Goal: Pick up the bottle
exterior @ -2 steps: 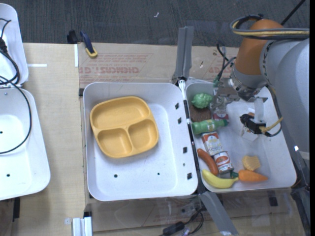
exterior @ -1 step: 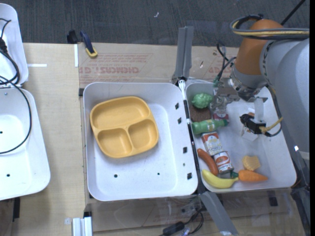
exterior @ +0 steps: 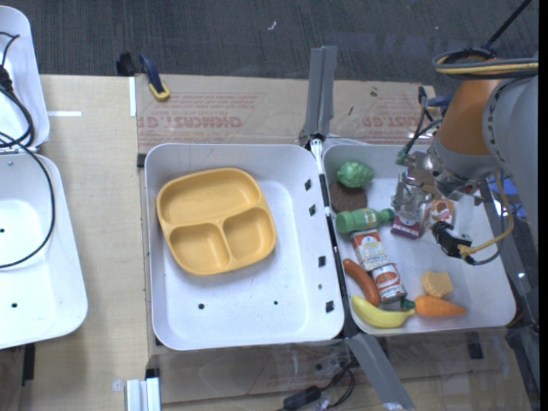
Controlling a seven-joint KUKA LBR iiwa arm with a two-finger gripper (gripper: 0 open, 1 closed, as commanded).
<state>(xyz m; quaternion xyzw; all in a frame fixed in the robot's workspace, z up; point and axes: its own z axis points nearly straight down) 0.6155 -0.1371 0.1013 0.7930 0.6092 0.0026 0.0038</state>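
Observation:
A green bottle (exterior: 363, 220) lies on its side in the right bin (exterior: 501, 311), its cap pointing right. My gripper (exterior: 411, 205) hangs just right of the cap, over a small red-and-white packet (exterior: 409, 226). The grey arm with its orange band (exterior: 469, 118) reaches in from the right above it. Nothing shows between the fingers.
The right bin also holds a green leafy vegetable (exterior: 354, 175), a brown slab (exterior: 348, 198), a carton (exterior: 369, 248), a can (exterior: 389, 282), a red sausage (exterior: 360, 281), a banana (exterior: 381, 315), a carrot (exterior: 438, 307) and a yellow chunk (exterior: 437, 283). A yellow divided plate (exterior: 216, 219) sits in the left bin (exterior: 248, 315).

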